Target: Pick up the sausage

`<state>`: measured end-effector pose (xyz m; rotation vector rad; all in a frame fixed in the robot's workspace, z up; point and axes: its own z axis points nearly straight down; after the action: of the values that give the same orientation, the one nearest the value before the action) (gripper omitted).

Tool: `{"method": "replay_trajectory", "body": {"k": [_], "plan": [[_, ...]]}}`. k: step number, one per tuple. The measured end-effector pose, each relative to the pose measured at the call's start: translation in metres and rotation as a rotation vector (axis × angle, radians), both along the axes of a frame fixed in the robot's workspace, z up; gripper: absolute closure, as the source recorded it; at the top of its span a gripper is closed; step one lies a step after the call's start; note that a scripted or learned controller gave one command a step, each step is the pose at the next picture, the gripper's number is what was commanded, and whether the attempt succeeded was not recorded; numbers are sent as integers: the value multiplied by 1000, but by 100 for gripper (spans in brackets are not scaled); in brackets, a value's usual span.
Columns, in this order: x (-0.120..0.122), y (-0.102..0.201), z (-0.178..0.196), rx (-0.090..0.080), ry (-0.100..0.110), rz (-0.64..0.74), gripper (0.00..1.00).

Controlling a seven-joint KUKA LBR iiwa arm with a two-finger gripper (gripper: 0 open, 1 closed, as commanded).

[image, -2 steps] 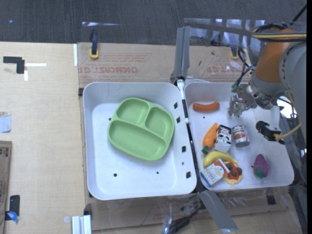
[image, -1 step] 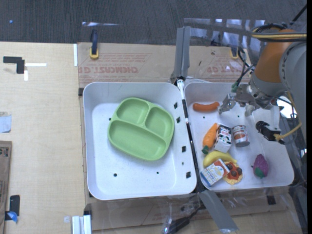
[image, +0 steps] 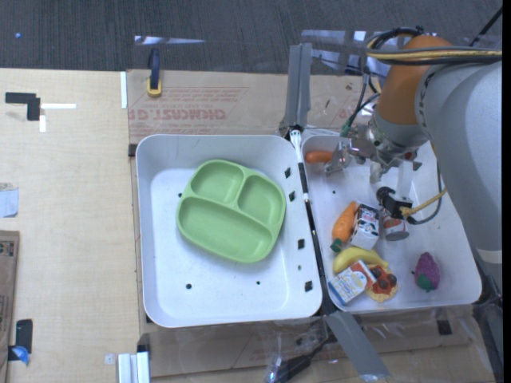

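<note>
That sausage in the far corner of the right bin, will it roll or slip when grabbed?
The sausage looks rounded and smooth, so it may roll or slip out of a pinch. It lies by the bin wall, which could stop a roll yet crowd the gripper. Being small, it is probably light.

Robotics lab, plywood bench (image: 64,214), two white bins (image: 227,290), grey carpet (image: 200,6)
</note>
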<state>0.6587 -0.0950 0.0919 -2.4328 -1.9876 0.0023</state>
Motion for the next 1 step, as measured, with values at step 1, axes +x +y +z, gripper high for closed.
{"method": "replay_trajectory", "body": {"k": [1], "plan": [[-1,0,-1,0,5,-174,0]]}}
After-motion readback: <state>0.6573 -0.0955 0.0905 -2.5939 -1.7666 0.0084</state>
